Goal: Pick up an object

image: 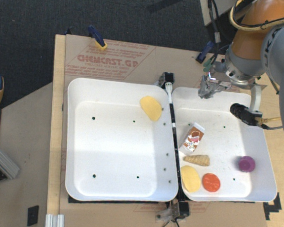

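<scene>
My gripper [209,88] hangs over the far edge of the right bin [259,137], with nothing visible between its fingers. In that bin lie a small red-and-white carton [192,138], a tan cone-shaped piece [197,160], a yellow rounded object [190,179], an orange-red ball [211,182] and a purple ball [246,164]. A yellow lemon-like object [151,108] sits in the left bin [113,147] near its far right corner. All of them lie well below and apart from the gripper.
The two bins meet at a black-clipped divider [172,133]. A black cable fitting [244,113] hangs off the arm over the right bin's far right part. Blue clamps [98,38] hold the cardboard base.
</scene>
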Action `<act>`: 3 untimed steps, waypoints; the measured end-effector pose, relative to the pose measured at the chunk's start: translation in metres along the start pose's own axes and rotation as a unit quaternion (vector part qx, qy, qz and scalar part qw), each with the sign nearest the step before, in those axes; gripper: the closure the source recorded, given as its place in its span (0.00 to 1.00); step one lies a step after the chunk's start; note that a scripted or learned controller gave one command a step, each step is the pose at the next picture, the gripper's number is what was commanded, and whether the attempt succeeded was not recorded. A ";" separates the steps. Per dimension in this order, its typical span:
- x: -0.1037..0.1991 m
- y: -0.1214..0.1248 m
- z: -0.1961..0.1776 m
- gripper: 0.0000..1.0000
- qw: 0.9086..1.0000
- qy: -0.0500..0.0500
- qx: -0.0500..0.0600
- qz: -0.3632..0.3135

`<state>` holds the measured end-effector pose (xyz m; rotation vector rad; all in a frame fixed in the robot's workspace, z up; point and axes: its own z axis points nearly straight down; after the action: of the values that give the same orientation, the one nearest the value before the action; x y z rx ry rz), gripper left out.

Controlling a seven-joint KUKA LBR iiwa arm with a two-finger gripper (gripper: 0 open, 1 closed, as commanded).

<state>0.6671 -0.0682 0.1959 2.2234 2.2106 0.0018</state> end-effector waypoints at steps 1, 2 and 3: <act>0.041 0.001 -0.132 1.00 1.000 0.002 -0.006 -0.006; 0.033 -0.008 0.020 1.00 1.000 0.002 0.009 -0.002; 0.137 -0.001 0.011 1.00 1.000 0.003 0.001 -0.007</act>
<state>0.6665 0.0688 0.1849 2.2118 2.2308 0.0056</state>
